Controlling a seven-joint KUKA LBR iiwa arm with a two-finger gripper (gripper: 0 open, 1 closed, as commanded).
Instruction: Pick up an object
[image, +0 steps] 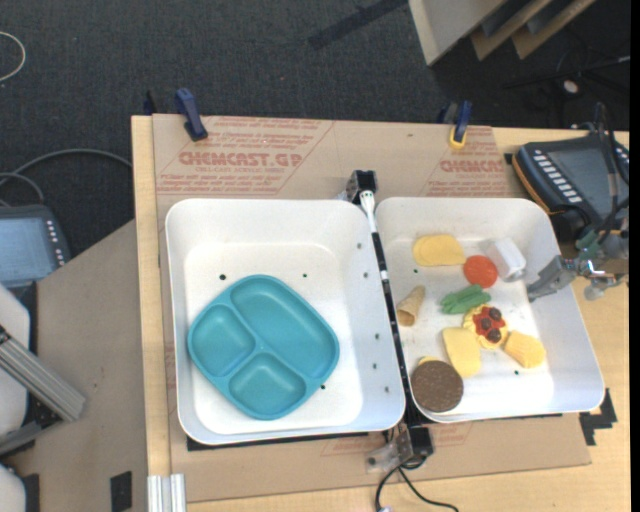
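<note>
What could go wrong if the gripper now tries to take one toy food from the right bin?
1. The pizza slice lies touching yellow pieces and the green item; closing there may catch two things or push them apart.
2. The gripper sits near the right bin's right wall, beside the white piece, which it might knock.
3. The brown cookie lies flat, so fingers may slip over it.

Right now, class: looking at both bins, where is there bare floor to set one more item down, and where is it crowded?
Free: the left bin above and right of the teal divided plate, and the right bin's near-right corner. Crowded: its middle, where the tomato, green pepper, pizza slice and brown cookie cluster.
</note>
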